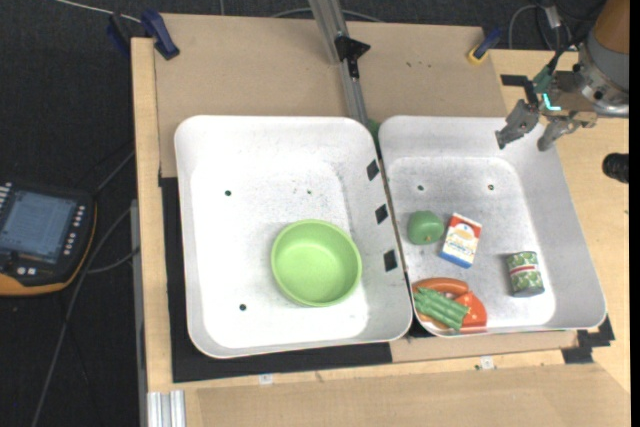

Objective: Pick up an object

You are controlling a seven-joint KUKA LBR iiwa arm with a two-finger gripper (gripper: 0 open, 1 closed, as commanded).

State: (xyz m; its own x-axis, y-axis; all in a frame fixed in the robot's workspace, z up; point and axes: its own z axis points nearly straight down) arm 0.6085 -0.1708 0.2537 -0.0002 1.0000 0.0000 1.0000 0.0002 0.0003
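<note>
My gripper (pixel 531 135) hangs over the far right corner of the right bin (pixel 500 170), its two dark fingers spread apart with nothing between them. Well below it in that bin lie a small green round object (pixel 425 227), a white and orange carton (pixel 461 240), a green can (pixel 523 274) and a red plate of green vegetables (pixel 449 306). A green bowl (pixel 316 262) sits in the left bin (pixel 230 175).
A metal pole (pixel 325 5) slants down to the gap between the bins. Blue and yellow clamps (pixel 158 33) hold the bench board at its far corners. A handheld pendant (pixel 40 235) lies on the floor to the left.
</note>
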